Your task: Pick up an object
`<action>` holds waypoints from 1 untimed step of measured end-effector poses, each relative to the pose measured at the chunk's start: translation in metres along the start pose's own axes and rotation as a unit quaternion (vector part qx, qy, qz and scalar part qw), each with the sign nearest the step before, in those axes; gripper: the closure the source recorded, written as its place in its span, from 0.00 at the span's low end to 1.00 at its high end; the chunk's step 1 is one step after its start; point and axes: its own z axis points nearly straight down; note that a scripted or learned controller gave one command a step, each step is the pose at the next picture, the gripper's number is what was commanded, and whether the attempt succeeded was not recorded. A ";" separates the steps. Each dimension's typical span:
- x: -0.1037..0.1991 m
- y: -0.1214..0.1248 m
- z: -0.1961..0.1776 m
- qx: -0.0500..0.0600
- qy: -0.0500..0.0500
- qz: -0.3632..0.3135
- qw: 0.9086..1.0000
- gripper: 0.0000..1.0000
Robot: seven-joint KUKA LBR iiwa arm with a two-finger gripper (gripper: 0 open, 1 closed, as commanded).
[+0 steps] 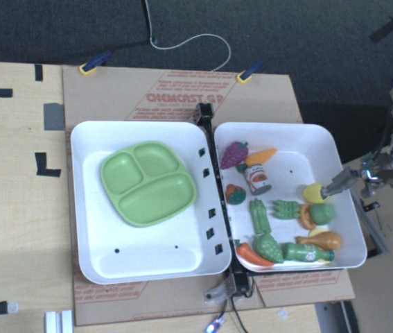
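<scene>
The right bin (290,134) holds several toy foods: purple grapes (234,155), an orange carrot (262,155), a small red and white can (257,179), a yellow lemon (313,192), a green ball (323,214) and a green bottle (308,254) lying along the front wall. My gripper (336,184) comes in over the bin's right wall, its grey tip just right of the lemon and slightly above the green ball. I see nothing held in it.
The left bin (141,262) holds a green divided plate (149,182). More green and orange toys crowd the right bin's front half (265,245). A black clip (203,113) joins the bins at the back, and a cable (182,47) lies behind them.
</scene>
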 end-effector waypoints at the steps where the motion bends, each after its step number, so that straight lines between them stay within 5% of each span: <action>1: 0.074 -0.005 -0.123 -0.007 0.000 -0.004 1.000 0.00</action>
